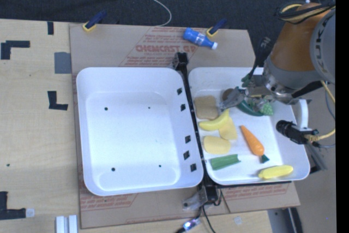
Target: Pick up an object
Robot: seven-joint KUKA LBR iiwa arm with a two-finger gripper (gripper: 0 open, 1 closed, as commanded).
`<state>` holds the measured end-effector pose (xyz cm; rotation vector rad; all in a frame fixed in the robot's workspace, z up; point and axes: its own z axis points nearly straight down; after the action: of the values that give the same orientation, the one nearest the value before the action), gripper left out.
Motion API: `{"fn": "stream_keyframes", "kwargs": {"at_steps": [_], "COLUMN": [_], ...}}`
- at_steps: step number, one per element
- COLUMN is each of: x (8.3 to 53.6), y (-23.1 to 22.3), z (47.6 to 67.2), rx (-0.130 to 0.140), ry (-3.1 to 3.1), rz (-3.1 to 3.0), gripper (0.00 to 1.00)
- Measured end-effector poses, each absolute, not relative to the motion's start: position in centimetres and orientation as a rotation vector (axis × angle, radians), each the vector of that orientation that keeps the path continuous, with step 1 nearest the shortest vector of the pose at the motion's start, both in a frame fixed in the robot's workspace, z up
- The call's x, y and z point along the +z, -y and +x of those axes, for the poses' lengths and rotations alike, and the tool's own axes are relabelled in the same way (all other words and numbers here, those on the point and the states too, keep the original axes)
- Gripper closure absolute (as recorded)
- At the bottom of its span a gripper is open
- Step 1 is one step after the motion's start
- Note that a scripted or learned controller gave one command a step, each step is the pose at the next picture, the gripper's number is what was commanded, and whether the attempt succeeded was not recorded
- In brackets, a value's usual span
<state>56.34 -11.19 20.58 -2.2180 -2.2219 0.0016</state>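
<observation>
The right bin (210,78) holds several toy foods: a tan bread slice (206,107), a yellow banana (216,121), a pale yellow piece (217,144), an orange carrot (252,141), a green stick (224,161) and a yellow piece (275,172). A green item (260,108) lies under the wrist. My gripper (233,96) hovers over the bin's upper middle, just right of the bread slice, with grey fingers pointing left. Nothing shows between them.
The left bin (131,128) sits beside the right one, a black clip divider (188,117) between them. A blue bottle (199,38) and two blue-yellow clamps (94,21) lie on the cardboard behind the bins. A cable (155,0) hangs at the back.
</observation>
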Motion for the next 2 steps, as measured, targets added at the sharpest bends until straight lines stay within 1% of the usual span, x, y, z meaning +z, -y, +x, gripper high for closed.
{"fn": "stream_keyframes", "kwargs": {"at_steps": [1,2], "x": [13.0,8.2], "y": [10.5,13.4], "z": [57.6,65.4], "rx": [0.009,-0.002], "ry": [2.220,2.228], "rz": [-2.214,-2.221], "gripper": [0.00,0.00]}}
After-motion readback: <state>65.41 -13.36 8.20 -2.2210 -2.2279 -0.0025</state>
